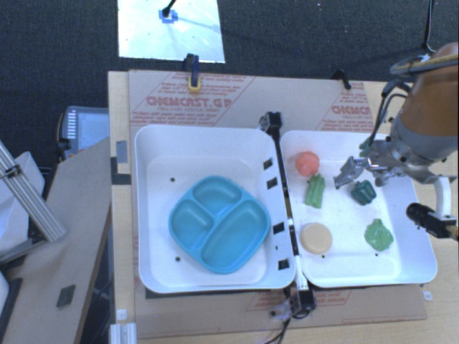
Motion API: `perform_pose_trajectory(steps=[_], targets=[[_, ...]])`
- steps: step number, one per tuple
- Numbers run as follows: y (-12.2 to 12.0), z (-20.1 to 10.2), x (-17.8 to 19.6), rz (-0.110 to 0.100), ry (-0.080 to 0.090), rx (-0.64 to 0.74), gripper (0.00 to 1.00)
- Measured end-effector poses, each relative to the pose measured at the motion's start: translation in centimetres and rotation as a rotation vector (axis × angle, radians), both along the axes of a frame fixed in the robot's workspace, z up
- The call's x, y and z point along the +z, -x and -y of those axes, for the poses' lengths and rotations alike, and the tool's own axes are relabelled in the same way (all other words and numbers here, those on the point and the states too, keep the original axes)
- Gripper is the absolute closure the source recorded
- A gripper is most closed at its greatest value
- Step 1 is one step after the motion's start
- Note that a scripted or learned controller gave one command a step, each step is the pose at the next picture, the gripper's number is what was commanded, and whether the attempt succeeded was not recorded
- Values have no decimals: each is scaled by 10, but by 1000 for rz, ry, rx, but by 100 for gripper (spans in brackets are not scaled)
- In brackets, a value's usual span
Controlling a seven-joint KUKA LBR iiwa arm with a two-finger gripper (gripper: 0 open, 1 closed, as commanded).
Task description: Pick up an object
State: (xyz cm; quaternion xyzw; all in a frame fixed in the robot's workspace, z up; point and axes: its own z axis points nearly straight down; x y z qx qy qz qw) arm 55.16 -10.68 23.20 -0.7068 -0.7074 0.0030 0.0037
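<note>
Two grey fingers of our gripper [349,175] hang spread and holding nothing, low over the right bin [423,264]. Just right of them, nearly touching, sits the dark green pepper [363,191]; the green pickle [314,191], lying upright in view, is to their left. Our wrist perhaps hides part of the pepper; we can't be sure.

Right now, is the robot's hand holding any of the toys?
No toy shows in the hand. It hovers over the right bin, between the green pepper and the pickle, touching neither as far as I can see.
</note>
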Motion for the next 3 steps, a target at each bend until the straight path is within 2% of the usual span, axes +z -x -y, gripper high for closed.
perform_pose_trajectory(steps=[1, 2, 3], targets=[[-2, 0, 6, 11, 1, 2, 0], [-8, 6, -52, 7, 1, 0, 0], [-1, 0, -99, 6, 0, 1, 0]])
